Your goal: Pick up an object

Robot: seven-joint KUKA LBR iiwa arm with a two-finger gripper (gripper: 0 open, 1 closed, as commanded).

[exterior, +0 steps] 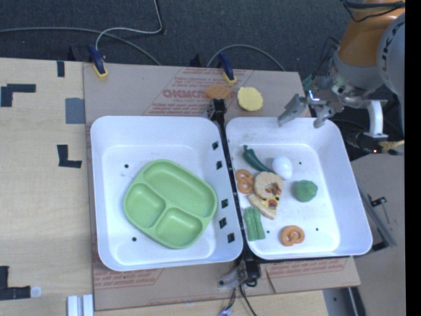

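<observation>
Pincer hangs over the top edge of the right bin, fingers spread apart w/ nothing between them — released. It sits at the end of the grey arm, orange band above the wrist, coming in from upper right.

Right bin holds the pickable stuff, all well below the pincer: dark green pepper-like piece nr the bin's left wall, white egg just beside it, round green ball toward the right. Pizza slice lies mid-bin, touching a small pretzel on its left. Green flat strip below the slice, nr the left wall. 2nd pretzel at the lower right, apart from the rest.

Left bin carries a light green divided plate, 3 compartments, lying flat & turned at an angle.

Both bins rest side by side, walls touching, on a cardboard sheet on the table. Outside the bins, on the cardboard above the right bin: a yellow round thing & an orange-brown piece next to it, nr a blue clamp. 2nd blue clamp at the cardboard's top-left corner. Cables run across the dark floor behind.
</observation>
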